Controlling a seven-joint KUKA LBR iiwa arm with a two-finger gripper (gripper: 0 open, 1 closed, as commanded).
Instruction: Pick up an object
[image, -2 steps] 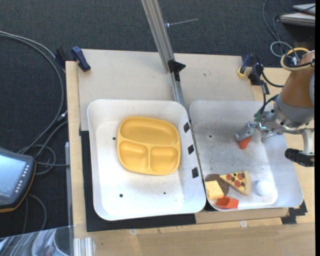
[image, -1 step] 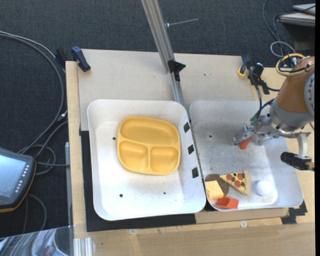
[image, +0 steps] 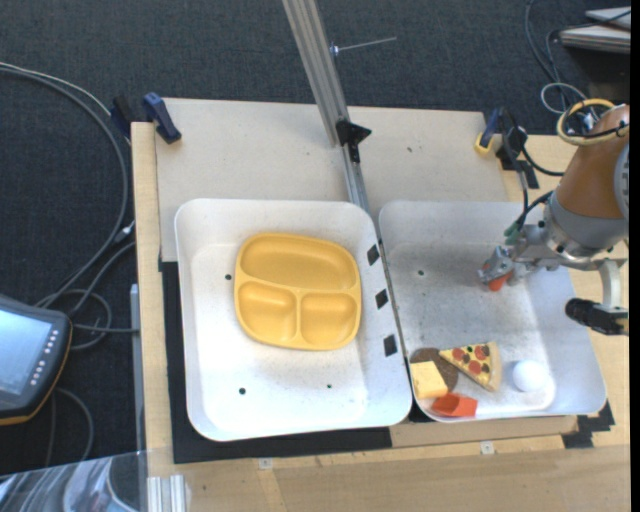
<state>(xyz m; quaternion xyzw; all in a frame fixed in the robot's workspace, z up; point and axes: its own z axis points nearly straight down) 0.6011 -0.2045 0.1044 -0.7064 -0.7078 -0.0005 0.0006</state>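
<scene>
Occupying the bench (image: 250, 140), a pale speckled board with blue clamps at its far corners, are two shallow white bins set side by side, their surfaces dusted with dark flecks.

Left bin (image: 205, 330): rounded-corner tray of matte white plastic. Holds one yellow divided plate (image: 298, 290), smooth and glossy, rounded-rectangular, with one long compartment at the far side and two smaller ones nearer the camera. The plate lies flat, roughly central.

Right bin (image: 440, 250): same make, touching the left bin along a seam marked by small black tabs. Contents are gathered at the near edge:
- pizza slice toy (image: 474, 363), triangular, yellow with red dots and a tan crust;
- yellow block (image: 429, 379), squarish like a wedge of cheese, just beside the slice;
- brown piece (image: 441, 362), flat and dark, between block and slice, partly covered;
- orange-red piece (image: 454, 405), small and angular, at the bin's near rim;
- white ball (image: 530, 376), round and smooth, just right of the slice.

Arm (image: 592, 190): grey casing with an orange band, entering from the right over the right bin's far half. The gripper (image: 496, 274) hangs low over the bin floor, well apart from the toy cluster. Its fingers seem pressed nearly together, and a small orange-red bit shows at the tips, possibly a pinched object; the view is too coarse to tell.

A slanted aluminium rail (image: 322, 70) crosses the bench above the bins.
</scene>
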